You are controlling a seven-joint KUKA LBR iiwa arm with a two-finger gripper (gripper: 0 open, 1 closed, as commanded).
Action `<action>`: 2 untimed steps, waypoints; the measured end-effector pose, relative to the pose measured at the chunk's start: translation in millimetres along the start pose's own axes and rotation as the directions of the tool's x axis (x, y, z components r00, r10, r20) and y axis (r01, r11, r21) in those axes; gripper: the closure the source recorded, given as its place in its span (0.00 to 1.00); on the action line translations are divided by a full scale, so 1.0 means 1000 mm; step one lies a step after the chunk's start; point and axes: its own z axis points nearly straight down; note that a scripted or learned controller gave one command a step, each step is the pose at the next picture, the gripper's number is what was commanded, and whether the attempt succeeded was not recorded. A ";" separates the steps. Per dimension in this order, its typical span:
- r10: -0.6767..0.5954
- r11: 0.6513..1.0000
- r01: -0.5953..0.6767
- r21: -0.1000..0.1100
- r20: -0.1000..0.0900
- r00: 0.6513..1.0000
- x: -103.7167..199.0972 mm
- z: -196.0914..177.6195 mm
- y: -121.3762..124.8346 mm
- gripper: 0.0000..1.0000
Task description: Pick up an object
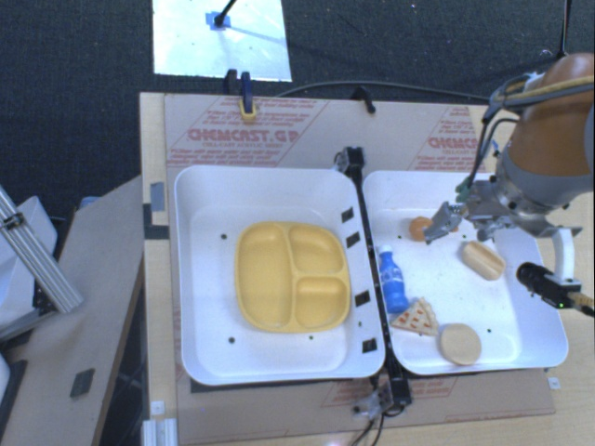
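The right bin [521, 347] holds several toy foods. A small orange piece [420, 227] lies near its back left. A tan bread roll [483, 260] rests in the middle right, and a blue bottle [391, 281] lies along the left wall. A pizza slice [416, 319] and a round tan bun [460, 344] sit near the front. My gripper [462, 228] hovers over the back of this bin, between the orange piece and the roll. It is open, and nothing sits between its fingers; the left fingertip [436, 229] is just right of the orange piece.
The left bin [209, 249] holds a yellow divided plate [293, 275]. A black-clipped divider [363, 249] runs between the bins. The arm's grey and orange body [553, 137] looms over the right bin's back right corner.
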 end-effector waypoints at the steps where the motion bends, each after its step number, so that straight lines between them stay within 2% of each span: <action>1: -0.002 1.000 0.002 -0.012 0.001 1.000 0.000 -0.006 0.002 0.00; 2: 0.000 1.000 0.000 -0.007 0.000 1.000 0.001 0.057 0.002 0.00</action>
